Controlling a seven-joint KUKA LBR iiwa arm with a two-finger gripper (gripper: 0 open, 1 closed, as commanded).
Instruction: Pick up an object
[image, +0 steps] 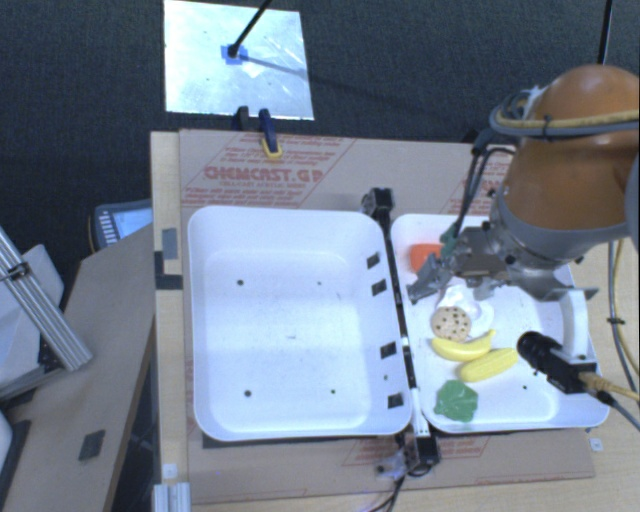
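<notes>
Arm low over the crowded right bin, nothing visibly held.

The gripper (428, 280) sits near the left wall of the right bin (575, 320), close to its far edge; I cannot tell if it is closed or released, because the metal parts there are dark and blurred. Just beside it lie an orange piece (424, 256), half covered, and a white object (470, 303). Toward the near edge are a spotted cookie (451, 322), two yellow banana shapes (463, 348), (488, 364) and a green lump (457, 401). These lie touching or very near, so I judge a grasp may push a neighbour aside or catch two things. The large wrist hides the far right corner of this bin. The left bin (210, 300) stands beside it.
</notes>
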